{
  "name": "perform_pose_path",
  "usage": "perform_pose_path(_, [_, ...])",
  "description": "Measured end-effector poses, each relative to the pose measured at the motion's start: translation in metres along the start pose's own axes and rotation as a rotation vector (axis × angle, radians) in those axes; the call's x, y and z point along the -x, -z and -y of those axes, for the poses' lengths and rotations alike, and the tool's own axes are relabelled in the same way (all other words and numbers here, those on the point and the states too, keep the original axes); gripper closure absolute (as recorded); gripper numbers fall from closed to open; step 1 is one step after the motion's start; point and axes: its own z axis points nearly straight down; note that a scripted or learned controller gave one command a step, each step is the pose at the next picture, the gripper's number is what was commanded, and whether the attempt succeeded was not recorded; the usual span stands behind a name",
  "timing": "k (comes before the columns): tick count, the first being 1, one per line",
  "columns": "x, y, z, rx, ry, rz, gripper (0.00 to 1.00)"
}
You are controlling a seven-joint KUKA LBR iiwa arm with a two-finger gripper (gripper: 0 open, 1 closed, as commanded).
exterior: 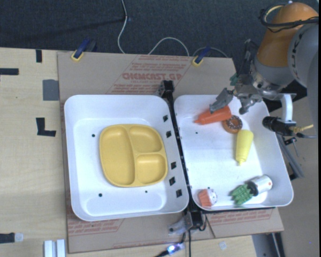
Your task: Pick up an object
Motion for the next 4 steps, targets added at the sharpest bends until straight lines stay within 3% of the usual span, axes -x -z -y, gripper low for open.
perform_pose_path(1, [0.0, 0.008, -0.003, 0.014, 0.003, 0.002, 0.0])
perform_pose_path(2, [0.009, -0.046, 0.001, 0.008, 0.001, 0.003, 0.0])
perform_pose_path(3, [0.014, -0.105, -0.004, 0.016, 0.002, 0.006, 0.0])
perform_pose_path(4, [0.016, -0.112, -0.007, 0.023, 0.003, 0.009, 0.0])
